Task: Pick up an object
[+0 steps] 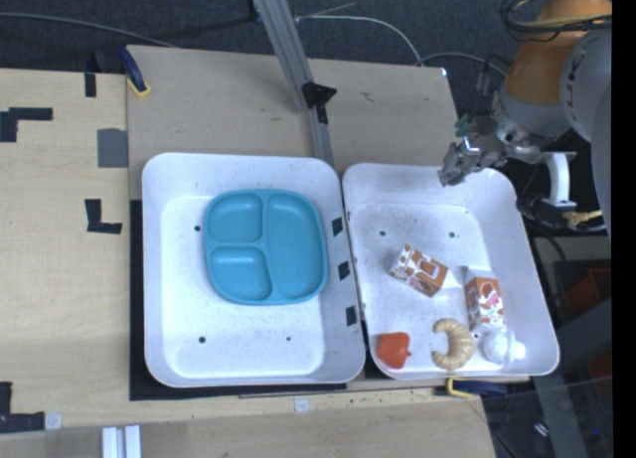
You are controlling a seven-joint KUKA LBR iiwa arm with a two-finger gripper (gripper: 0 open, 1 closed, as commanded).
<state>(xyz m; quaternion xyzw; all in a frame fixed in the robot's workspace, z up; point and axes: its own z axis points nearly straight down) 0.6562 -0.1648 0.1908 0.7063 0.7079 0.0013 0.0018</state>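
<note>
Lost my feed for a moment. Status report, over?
Claw over right bin's back rim, nothing seen in it. Two cartons, croissant lying in bin. Path clear.

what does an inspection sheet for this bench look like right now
surface: wooden bench bearing a left bin and a right bin, both white and speckled
job's things: in the right bin, a small patterned carton, a second carton, a croissant, a red piece and a white item
clutter: blue divided plate in the left bin
grippers: gripper above the right bin's far rim, holding nothing seen
cables: thin wire across the dark floor; black cables on the arm
surroundings: slanted metal pole, black tape marks
</note>
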